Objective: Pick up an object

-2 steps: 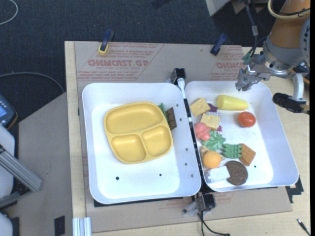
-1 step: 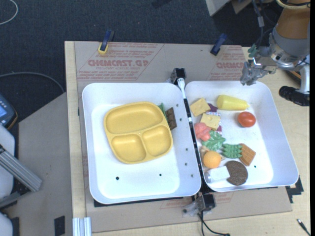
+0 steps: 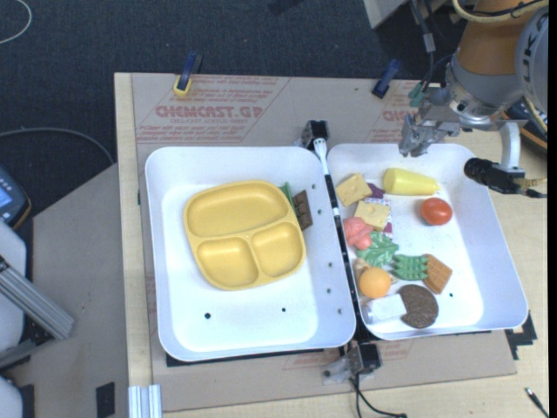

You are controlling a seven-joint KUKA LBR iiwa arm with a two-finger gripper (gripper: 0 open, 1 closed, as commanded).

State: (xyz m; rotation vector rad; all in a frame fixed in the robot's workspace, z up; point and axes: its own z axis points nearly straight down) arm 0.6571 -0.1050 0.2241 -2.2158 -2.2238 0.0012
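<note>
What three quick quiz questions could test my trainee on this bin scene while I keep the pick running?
1. True or false: the yellow divided tray lies in the left bin.
2. Which item sits nearest the gripper: A) orange ball, B) yellow banana-like piece, C) brown round cookie?
3. What colour is the round toy beside the yellow piece in the right bin?

Key: 1 true; 2 B; 3 red.
</note>
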